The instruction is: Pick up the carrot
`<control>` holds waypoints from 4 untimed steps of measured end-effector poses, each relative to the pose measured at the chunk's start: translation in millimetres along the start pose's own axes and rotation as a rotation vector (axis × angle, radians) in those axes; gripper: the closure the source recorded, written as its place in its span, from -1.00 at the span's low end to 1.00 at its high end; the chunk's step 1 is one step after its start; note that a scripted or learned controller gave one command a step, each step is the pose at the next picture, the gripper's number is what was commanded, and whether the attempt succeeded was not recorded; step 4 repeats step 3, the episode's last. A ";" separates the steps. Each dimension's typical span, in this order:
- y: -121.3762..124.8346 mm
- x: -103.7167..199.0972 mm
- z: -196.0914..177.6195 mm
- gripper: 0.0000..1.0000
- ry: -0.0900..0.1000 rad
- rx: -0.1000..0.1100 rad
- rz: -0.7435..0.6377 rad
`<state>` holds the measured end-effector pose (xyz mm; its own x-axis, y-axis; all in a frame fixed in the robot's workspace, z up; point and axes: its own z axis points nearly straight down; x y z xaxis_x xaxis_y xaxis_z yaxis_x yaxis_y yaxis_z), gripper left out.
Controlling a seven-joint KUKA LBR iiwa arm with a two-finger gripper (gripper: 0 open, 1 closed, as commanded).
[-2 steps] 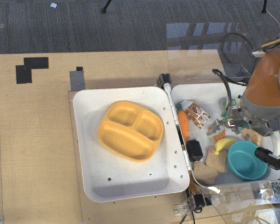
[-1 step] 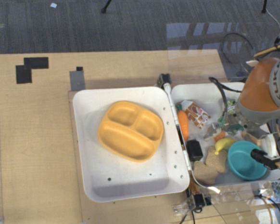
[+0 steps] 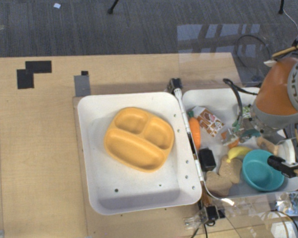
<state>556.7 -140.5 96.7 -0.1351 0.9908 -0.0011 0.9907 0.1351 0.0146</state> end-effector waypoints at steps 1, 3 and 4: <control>12.6 103.4 -87.9 1.00 0.003 0.007 0.138; 73.3 294.1 -99.8 1.00 -0.001 0.016 0.340; 73.3 294.1 -99.8 1.00 -0.001 0.016 0.340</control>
